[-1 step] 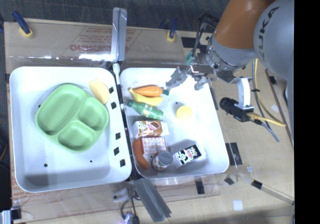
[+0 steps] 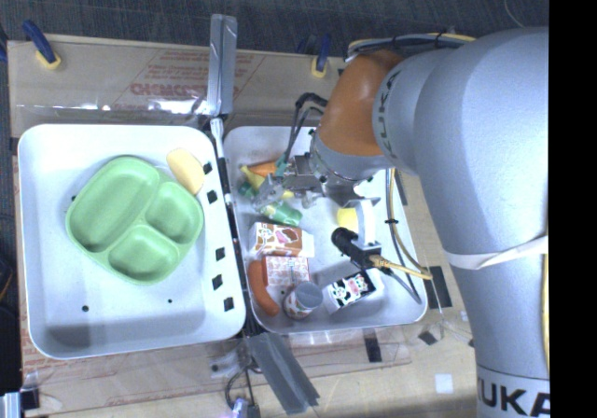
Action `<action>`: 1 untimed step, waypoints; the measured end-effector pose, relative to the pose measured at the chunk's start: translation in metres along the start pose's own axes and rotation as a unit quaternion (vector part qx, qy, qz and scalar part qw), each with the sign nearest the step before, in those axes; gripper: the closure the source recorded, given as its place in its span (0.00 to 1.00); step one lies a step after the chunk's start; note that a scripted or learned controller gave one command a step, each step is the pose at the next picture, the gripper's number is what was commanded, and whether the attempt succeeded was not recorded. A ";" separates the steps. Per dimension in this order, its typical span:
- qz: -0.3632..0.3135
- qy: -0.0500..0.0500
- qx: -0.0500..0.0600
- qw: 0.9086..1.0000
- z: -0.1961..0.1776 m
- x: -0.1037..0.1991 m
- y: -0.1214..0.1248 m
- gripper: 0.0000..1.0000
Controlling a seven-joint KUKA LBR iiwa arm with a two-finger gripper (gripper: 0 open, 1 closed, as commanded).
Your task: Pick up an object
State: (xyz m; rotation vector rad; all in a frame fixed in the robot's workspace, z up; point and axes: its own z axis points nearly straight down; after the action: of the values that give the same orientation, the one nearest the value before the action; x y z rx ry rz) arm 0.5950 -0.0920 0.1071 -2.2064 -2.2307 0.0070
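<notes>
Objects for picking lie heaped in the right bin [image 2: 410,309]: snack packets [image 2: 278,239], a small can [image 2: 303,299], a cow-print carton [image 2: 351,288], loose enough to lift singly. Arm's jaws [image 2: 280,185] hang low over that bin's far end, by green and orange pieces [image 2: 254,175]; their opening cannot be told. A green divided plate [image 2: 135,217] and yellow piece [image 2: 185,171] sit in the left bin [image 2: 47,313].

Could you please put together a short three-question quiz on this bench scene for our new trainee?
1. True or false: the green plate lies in the left bin.
2. Which bin is the gripper over? A) the left bin B) the right bin C) neither
3. Fill in: the yellow piece beside the green plate lies toward the left bin's ____ right corner.

Key:
1. True.
2. B: the arm reaches in from the right and its gripper is low over the clutter in the right bin.
3. Upper.
</notes>
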 end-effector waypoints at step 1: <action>-0.001 -0.001 0.000 1.000 -0.008 -0.001 0.001 1.00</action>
State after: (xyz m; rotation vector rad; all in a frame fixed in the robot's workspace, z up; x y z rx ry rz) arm 0.5956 -0.0928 0.1155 -2.2055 -2.2328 0.0090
